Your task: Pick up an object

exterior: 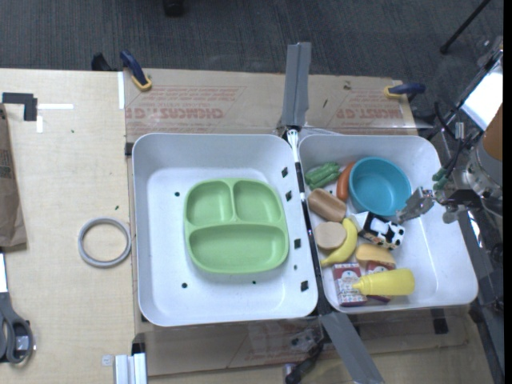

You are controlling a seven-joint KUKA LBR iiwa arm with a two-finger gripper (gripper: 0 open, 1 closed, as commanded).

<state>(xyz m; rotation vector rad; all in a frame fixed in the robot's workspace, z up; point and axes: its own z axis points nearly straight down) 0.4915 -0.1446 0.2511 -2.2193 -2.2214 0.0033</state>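
A: What sort of place is this?

B: A robotics lab or test workshop. A plywood desk (64,174) carries two white bins (152,238), held by blue and yellow clamps (138,72).

A: What else shows it?

B: Grey carpet floor (240,10), a roll of tape (104,241), scissors (16,334), and toy food (352,254) beside a green divided plate (236,226).

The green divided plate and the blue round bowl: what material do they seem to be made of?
The green divided plate looks like moulded plastic with a matte finish: one even colour, soft rounded ridges between its three compartments. The blue round bowl also seems plastic, slightly glossier, with a faint sheen on its rim. Neither can be confirmed by look alone.
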